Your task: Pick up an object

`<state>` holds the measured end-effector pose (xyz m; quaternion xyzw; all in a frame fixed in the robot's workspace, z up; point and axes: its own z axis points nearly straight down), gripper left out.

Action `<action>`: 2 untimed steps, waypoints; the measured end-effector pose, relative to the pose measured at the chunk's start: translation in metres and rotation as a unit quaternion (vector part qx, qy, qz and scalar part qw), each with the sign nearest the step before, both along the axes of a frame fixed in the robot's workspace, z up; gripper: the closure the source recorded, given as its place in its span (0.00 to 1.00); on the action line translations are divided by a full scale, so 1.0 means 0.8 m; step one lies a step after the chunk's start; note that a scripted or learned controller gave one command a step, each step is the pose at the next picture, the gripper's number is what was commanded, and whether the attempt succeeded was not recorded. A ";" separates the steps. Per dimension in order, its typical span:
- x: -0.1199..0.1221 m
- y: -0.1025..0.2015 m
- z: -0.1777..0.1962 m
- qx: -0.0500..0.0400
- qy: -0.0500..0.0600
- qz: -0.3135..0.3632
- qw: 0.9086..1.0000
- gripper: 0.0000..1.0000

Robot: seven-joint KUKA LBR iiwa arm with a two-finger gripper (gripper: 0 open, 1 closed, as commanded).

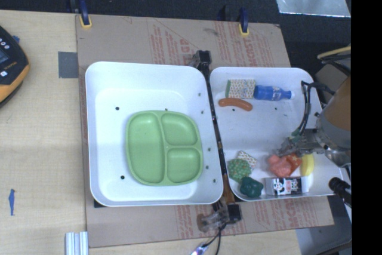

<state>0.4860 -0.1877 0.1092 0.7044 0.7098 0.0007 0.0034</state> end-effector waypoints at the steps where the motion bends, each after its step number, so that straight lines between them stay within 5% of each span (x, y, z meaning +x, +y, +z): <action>1: 0.021 0.084 0.019 0.002 0.004 -0.001 1.000 1.00; 2: 0.102 0.162 0.103 0.002 0.004 -0.001 1.000 1.00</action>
